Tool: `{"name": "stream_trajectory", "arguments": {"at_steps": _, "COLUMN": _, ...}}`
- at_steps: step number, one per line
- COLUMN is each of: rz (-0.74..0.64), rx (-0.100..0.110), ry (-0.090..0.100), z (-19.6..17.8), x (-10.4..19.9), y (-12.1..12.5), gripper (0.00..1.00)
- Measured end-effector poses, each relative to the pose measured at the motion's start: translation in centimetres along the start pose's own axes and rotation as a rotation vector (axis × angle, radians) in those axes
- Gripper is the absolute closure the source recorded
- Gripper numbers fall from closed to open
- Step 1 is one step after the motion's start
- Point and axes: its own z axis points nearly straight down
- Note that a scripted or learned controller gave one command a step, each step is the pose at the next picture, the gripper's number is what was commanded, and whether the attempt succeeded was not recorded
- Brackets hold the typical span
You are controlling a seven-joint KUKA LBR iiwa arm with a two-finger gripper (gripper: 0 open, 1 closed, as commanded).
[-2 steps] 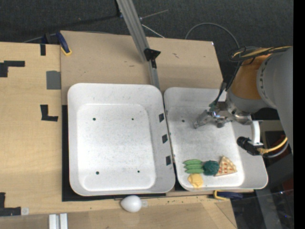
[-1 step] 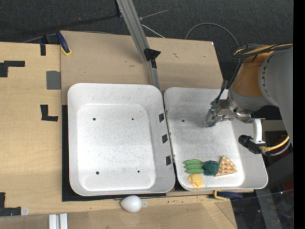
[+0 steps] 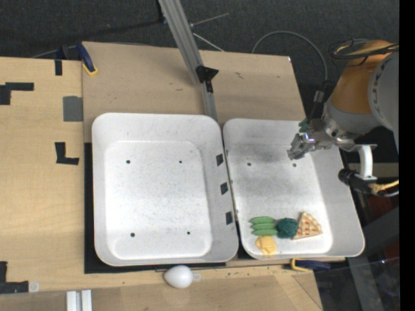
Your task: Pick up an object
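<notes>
A pale wooden table (image 3: 39, 186) carries two shallow white bins side by side, the left bin (image 3: 155, 125) and the right bin (image 3: 337, 193), set on a dark mat. Black tape marks dot the wood at the left, and dark carpet lies beyond the table's far edge. A grey metal pole (image 3: 185, 41) slants in from the top toward the seam between the bins. A white egg-shaped thing (image 3: 178, 276) lies on the table just in front of the left bin.

The objects sit clustered in the right bin's near corner — a green ribbed piece (image 3: 262, 225), a dark green lump (image 3: 286, 227) touching it, a pizza-slice toy (image 3: 308, 227) just to the right, and a small yellow piece (image 3: 266, 243) at the near wall. The hand (image 3: 299, 146) hangs over the far part of the same bin, well apart from that cluster, with nothing between its tips.

The hand is small and blurred against the speckled bin floor — whether its tips stand apart or together I cannot tell. The arm (image 3: 363, 89) is cut off at the picture's right.
</notes>
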Motion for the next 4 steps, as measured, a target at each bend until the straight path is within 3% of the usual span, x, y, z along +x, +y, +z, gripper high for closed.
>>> {"name": "stream_trajectory", "arguments": {"at_steps": 1, "rz": -0.001, "rx": -0.002, "ry": -0.001, "z": -6.3, "x": -0.4, "y": -0.2, "gripper": 1.0}}
{"name": "stream_trajectory", "arguments": {"at_steps": 2, "rz": -0.001, "rx": 0.002, "ry": 0.001, "z": -8.0, "x": -0.4, "y": -0.1, "gripper": 1.0}}
{"name": "stream_trajectory", "arguments": {"at_steps": 4, "rz": -0.006, "rx": 0.007, "ry": 0.003, "z": -6.5, "x": 11.3, "y": -2.7, "gripper": 1.0}}
